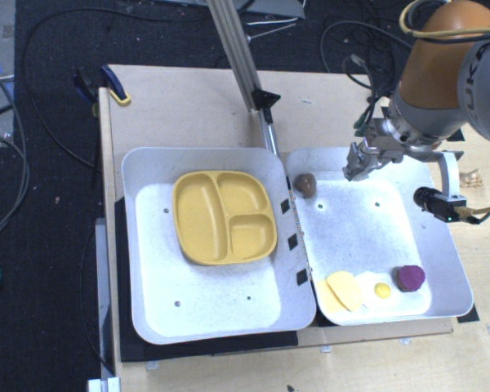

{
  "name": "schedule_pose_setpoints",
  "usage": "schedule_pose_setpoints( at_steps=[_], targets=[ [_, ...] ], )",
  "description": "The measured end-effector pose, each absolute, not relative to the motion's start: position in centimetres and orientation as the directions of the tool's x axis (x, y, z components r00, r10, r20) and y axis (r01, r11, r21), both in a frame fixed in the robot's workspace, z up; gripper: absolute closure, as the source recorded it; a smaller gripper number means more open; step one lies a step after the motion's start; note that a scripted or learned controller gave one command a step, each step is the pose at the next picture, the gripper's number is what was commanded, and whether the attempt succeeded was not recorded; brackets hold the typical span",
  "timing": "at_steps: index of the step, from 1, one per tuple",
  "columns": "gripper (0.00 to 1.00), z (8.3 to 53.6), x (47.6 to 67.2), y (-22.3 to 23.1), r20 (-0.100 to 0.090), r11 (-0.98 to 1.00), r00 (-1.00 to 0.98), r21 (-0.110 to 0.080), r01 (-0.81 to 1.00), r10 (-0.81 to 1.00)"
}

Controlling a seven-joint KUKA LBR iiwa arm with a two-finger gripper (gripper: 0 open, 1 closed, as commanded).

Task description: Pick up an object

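Nearest to me, along the front edge of the right bin (441, 243), I've got three small things in a row: a pale yellow wedge-shaped piece (343, 290) at the left, a small yellow ball (381, 291) just beside it, and a purple lump (409, 278) toward the front right corner. None of them touch the arm.

Moving back, the left bin (147, 219) holds a yellow divided plate (224, 216), three compartments, sitting flat in the middle.

Further up, at the back left corner of the right bin, there's a brown rounded object (305, 185) lying close to the wall between the two bins.

Now the hand (355, 170): it's over the back edge of the right bin, a little to the right of that brown object and apart from it. I can't tell from here whether it is spread or pressed together, and I see nothing in it. Behind it, the grey wrist rises to the orange band (445, 55).

Farthest back on the tabletop (171, 104), a blue and yellow tool (114, 85) lies near the left corner, and a grey metal pole (237, 43) slants up.
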State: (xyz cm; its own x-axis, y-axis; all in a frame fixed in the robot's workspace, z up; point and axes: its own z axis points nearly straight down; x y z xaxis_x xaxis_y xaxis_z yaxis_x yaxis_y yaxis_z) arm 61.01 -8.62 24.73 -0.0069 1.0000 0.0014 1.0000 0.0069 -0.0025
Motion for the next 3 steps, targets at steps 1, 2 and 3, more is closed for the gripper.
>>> schedule_pose_setpoints(
  at_steps=[1,2,3],
  targets=[
    [1.00,25.3,59.8,-3.2,0.002,0.008,-0.008,-0.001,1.000,1.000],
    [1.00,24.9,57.8,2.9,0.001,0.009,-0.009,-0.003,1.000,1.000],
    [1.00,23.9,56.4,7.2,0.000,0.007,-0.006,-0.003,1.000,1.000]
  ],
)
